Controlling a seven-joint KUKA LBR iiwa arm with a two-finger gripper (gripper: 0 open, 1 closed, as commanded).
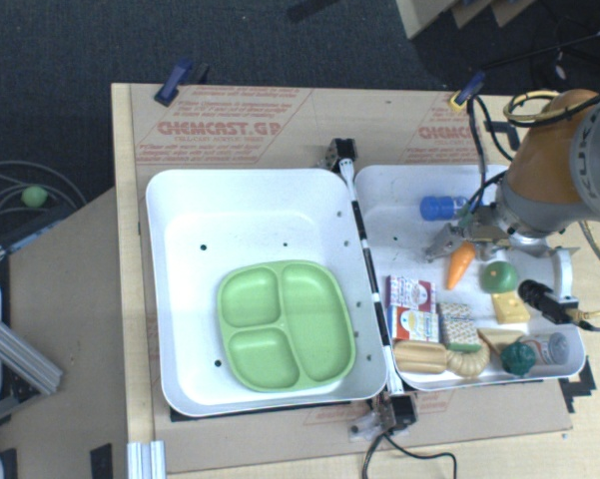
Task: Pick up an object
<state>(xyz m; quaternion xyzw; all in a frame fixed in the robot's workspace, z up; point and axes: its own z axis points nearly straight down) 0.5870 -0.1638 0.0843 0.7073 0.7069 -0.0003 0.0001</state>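
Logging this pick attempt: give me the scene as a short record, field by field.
left bin: holds a green divided plate, lying flat
right bin: holds the small items
arm: over the right bin, reaching in from the right
gripper: low in the right bin, just above the orange carrot; grasp not confirmed
blue object: near the right bin's far wall
green ball: right of the carrot
near edge of right bin: cartons, bread-like piece, dark green item

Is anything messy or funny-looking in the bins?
Nothing looks broken or spilled. The toy food is all jumbled together in the right bin, while the green divided plate sits alone, slightly crooked, in the left bin.
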